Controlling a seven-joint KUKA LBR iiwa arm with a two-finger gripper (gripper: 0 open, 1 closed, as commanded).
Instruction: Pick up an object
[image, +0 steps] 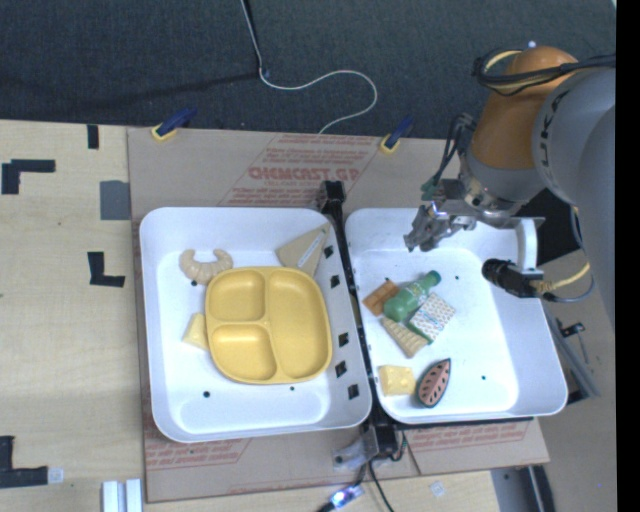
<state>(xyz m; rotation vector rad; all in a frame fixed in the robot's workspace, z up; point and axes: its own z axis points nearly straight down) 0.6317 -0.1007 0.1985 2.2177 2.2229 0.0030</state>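
My gripper (418, 238) hangs over the back part of the right bin (500, 400), above bare white floor. Nothing shows between its fingers. A green bottle (412, 297) lies just in front of it, to the lower left. Beside the bottle are an orange-brown piece (379, 296), a white checked packet (434, 316) and a tan waffle-like piece (402, 337). Nearer the front edge lie a yellow block (395, 379) and a dark brown and orange oval item (433, 382).
The left bin (170, 400) holds a yellow divided plate (268, 325), a tan croissant-shaped piece (204, 264), a beige wedge (304, 250) and a yellow slice (195, 330). A black divider rail (343, 300) runs between the bins.
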